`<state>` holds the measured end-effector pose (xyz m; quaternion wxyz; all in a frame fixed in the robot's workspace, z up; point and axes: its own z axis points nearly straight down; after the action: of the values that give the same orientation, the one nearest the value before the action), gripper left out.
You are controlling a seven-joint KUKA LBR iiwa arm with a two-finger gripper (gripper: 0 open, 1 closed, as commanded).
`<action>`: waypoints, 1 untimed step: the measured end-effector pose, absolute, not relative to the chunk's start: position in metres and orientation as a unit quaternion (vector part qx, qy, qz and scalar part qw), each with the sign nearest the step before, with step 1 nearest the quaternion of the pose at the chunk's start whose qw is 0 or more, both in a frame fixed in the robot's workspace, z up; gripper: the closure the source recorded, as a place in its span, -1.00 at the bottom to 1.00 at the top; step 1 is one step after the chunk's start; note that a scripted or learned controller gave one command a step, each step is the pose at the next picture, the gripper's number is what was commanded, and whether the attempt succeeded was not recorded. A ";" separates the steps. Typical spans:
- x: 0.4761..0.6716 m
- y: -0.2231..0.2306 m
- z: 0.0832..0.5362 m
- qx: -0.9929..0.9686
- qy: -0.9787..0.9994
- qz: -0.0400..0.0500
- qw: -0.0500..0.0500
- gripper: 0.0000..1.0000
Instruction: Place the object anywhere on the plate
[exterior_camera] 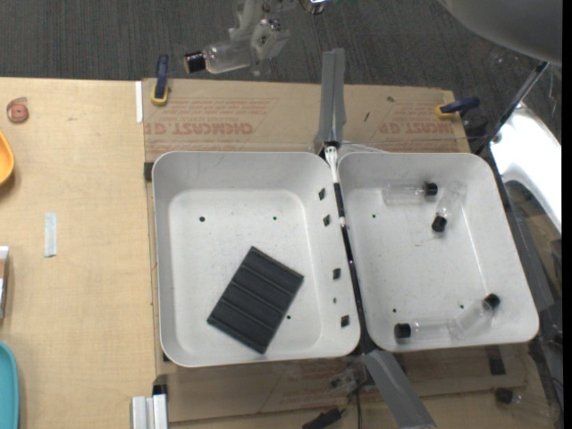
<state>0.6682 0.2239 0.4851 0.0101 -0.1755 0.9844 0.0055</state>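
my tool [260, 45] is hanging high at the far edge of the view, beyond the two bins, and it is pinching a clear plastic bottle with a black cap [217, 58] by its body end. the bottle is lying almost level in the grip, its cap pointing toward the view's left, over the dark floor past the cardboard sheet with red print [234, 119].

the flat black ribbed rectangular plate [256, 298] is lying tilted in the near half of the left white bin [170, 239], well apart from the bottle i am holding.

the right white bin [500, 239] is carrying four more clear black-capped bottles: two near its far side [407, 193] [445, 206] and two along its near side [472, 316] [422, 332]. a blue and orange clamp [161, 83] is gripping the cardboard at the far left corner, and another one [456, 107] is sitting at the far right. the tan wooden counter [80, 195] is stretching off to the left.
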 end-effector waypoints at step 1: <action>0.670 0.224 0.493 -0.174 0.985 0.006 0.011 1.00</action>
<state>0.6696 0.2237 0.4934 0.0115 -0.1744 0.9846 0.0065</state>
